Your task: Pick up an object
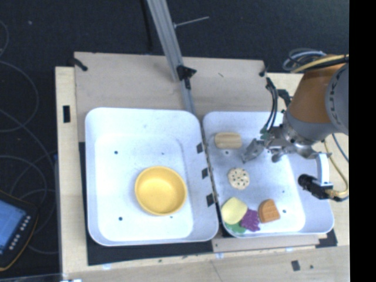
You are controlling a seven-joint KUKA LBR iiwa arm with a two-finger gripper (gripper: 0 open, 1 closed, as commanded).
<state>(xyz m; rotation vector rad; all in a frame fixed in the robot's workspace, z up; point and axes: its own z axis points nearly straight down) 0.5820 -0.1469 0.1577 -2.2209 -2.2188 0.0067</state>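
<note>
- Jaws (254,151) look spread from where I sit, with nothing between them; they hang over the upper middle of the right bin (294,219).
- Nearest thing to them is the tan roll (227,140), lying just to their left near the bin's top-left corner, its long axis running left to right across the view.
- Below the jaws and a little left sits the round cookie (238,178), flat on the bin floor and apart from everything else.
- Along the near wall I see a yellow piece (233,210), a purple piece (251,220) and an orange-brown piece (268,210) huddled close together, with something green beneath that I can't make out.
- Left bin (100,140) carries a yellow bowl (160,190), well apart from the arm.
- My judgement: the roll is the easy target, a short shift left, with the jaws closing across its short width.
</note>
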